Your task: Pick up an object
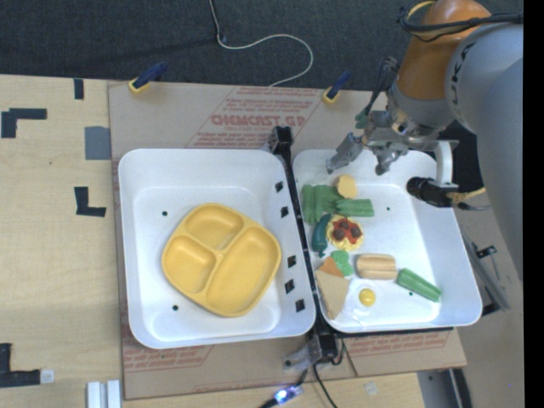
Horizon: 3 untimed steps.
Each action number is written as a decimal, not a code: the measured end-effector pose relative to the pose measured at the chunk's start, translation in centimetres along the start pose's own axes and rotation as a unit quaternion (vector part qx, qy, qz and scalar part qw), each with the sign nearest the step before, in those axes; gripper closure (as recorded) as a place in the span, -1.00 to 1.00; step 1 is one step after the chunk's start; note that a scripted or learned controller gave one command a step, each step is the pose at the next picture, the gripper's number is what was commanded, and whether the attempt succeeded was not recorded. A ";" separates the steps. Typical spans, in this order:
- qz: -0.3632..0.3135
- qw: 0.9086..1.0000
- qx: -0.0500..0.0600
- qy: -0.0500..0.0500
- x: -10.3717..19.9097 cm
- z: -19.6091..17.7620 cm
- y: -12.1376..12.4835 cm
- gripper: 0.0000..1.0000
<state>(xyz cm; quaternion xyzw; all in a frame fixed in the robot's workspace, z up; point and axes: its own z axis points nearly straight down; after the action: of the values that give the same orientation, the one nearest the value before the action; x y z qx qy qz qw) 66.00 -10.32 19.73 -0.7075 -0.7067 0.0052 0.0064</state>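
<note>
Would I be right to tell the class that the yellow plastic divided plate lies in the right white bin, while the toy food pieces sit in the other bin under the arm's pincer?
Not quite. The camera view shows the yellow plastic divided plate in the left white bin. The toy food pieces sit in the right white bin, with the pincer above its far end.

Both bins [140, 228] look like smooth glossy white plastic; the yellow tray [221, 259] like matt plastic; the cardboard [246, 117] beneath is plain brown.
</note>
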 end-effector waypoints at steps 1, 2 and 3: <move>-0.001 1.000 -0.007 -0.001 0.0 -1.0 0.3 -1.00; -0.002 1.000 -0.004 -0.001 0.2 5.6 0.3 -1.00; -0.002 1.000 -0.005 -0.001 0.3 11.0 0.3 -1.00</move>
<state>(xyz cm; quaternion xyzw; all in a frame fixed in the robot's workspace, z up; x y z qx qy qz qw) 66.10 -10.01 8.71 -0.7064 -0.7078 0.0024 0.0021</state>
